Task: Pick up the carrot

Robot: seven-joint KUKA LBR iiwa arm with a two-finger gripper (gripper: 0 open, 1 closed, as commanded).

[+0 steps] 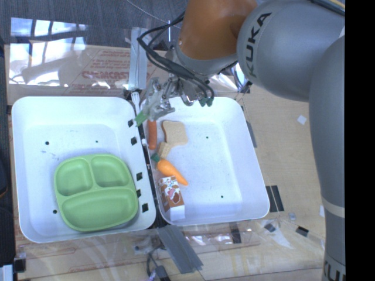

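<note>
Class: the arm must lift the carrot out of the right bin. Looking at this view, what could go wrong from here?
1. The carrot lies close to the bin wall, so a finger may hit the wall.
2. The bread slice, sausage and small carton crowd it; the gripper, now above the sausage, might close on the wrong item.

We take this for a robotics lab: a KUKA arm (pixel 293 45) (industrial, grey and orange) reaches over 2 white bins, the left (pixel 35 127) and the right (pixel 234 157), on a taped wooden bench (pixel 281 133), with loose cables (pixel 158 45) at the far side.
</note>
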